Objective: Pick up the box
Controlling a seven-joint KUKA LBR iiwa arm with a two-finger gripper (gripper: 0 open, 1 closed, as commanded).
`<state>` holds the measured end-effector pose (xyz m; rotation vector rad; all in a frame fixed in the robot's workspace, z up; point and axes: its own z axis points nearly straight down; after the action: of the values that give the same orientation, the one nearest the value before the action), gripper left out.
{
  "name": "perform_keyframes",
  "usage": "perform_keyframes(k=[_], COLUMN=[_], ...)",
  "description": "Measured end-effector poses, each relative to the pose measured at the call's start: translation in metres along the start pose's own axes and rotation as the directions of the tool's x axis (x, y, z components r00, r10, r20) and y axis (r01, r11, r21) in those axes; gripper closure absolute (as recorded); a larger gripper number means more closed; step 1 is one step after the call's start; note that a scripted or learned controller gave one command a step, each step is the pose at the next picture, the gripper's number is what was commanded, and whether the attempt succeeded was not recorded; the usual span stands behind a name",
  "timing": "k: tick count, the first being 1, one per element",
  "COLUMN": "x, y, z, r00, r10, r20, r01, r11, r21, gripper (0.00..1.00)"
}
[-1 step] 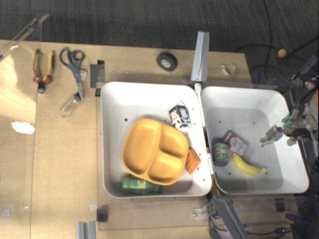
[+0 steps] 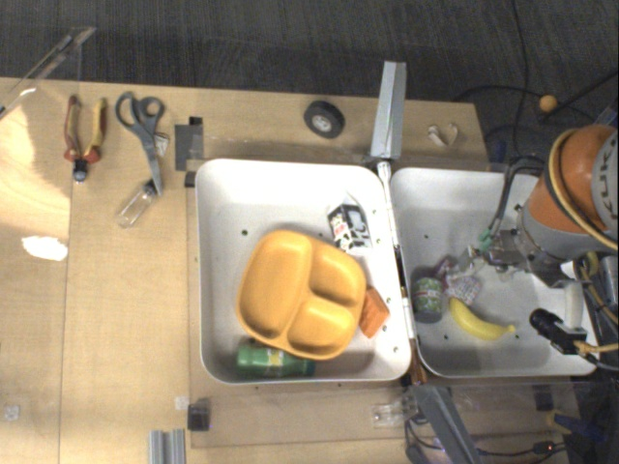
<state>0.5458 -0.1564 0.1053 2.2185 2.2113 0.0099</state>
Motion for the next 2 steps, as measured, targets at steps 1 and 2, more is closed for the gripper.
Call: perform_keyframes(k=[1,2], x=[0.069,0.07], y=[0.0,0.004], z=[0.011,-0.003], r00=[0.998,0.998], r10=[-0.068,-0.07], r20=[0.004,0.007], r01=[0.068,0.07], r11=[0.998,0.997], r21=[-0.015,-0.027], gripper=[0.0,1.0])
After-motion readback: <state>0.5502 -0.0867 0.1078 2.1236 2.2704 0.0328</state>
